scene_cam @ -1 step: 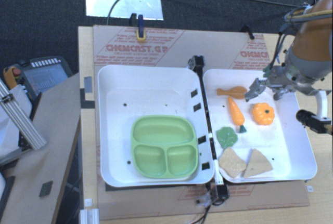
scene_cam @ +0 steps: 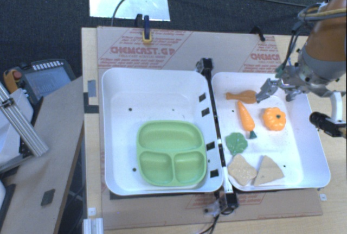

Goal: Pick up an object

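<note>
My two fingers (scene_cam: 279, 89) stand spread and released, grasping nothing, above the right shallow white bin (scene_cam: 309, 170). The tan plastic drumstick (scene_cam: 242, 96) lies just beside my left fingertip. The small orange pumpkin (scene_cam: 274, 119) sits below.

The bench is seen from one fixed camera set high above it, tilted downward, taking in both shallow white plastic bins (scene_cam: 162, 78) with the grey arm (scene_cam: 324, 37) entering at right
</note>
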You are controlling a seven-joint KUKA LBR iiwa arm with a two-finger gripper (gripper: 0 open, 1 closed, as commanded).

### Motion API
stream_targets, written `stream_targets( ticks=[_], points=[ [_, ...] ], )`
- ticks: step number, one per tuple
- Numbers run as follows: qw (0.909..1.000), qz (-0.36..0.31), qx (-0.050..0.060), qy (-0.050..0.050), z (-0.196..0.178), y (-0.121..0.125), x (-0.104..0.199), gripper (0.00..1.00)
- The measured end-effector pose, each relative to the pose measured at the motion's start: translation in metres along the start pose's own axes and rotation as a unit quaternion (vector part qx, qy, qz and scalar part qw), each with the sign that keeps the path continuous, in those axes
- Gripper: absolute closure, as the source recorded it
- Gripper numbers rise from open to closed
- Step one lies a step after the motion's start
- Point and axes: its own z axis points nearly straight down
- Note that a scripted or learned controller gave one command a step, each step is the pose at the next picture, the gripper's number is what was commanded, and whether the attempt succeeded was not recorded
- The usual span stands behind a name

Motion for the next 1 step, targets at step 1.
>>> stream_targets(
  ticks=[1],
  points=[
    [1.0000,0.000,0.001,0.000,0.0434,0.0069,0.0018,0.00]
  ],
)
